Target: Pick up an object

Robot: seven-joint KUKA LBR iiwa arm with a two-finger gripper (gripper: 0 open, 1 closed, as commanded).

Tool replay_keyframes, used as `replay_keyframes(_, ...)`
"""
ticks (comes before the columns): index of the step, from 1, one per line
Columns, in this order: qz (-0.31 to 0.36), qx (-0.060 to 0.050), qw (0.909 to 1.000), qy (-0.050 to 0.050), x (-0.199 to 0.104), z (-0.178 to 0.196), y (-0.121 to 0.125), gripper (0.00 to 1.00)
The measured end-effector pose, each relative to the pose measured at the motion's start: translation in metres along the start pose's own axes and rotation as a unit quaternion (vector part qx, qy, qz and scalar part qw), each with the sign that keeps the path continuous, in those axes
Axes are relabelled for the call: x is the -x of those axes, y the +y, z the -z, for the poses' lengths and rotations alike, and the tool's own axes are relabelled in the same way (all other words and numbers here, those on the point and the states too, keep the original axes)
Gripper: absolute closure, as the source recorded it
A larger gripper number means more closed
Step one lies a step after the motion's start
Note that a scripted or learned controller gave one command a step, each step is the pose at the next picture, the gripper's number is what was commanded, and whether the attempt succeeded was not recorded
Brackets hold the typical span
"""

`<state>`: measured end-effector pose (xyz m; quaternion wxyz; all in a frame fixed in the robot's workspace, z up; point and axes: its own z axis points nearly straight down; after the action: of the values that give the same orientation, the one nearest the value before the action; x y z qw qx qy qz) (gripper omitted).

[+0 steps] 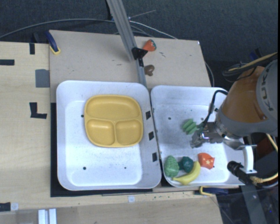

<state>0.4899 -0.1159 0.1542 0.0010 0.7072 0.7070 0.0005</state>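
Five toys (189, 164) share one bin (177, 99).

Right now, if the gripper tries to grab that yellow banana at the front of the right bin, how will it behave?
The banana looks like a small, smooth plastic toy, so probably light, stiff and a bit slippery. Its curved shape may let it pivot or slide out of a pinch. It lies against the dark green toy near the bin's front wall, so a push would likely jam it.

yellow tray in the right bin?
No, the yellow divided tray lies in the left bin; the right bin holds the banana and other small items.
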Motion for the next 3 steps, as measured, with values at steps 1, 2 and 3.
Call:
replay_keyframes(1, 0.002, 0.001, 1.0, 0.0, -0.01, 0.051, 0.004, 1.0)
replay_keyframes(2, 0.001, 0.0, 1.0, 0.0, -0.011, 0.08, 0.005, 1.0)
replay_keyframes(3, 0.004, -0.001, 1.0, 0.001, -0.056, 0.081, 0.029, 1.0)
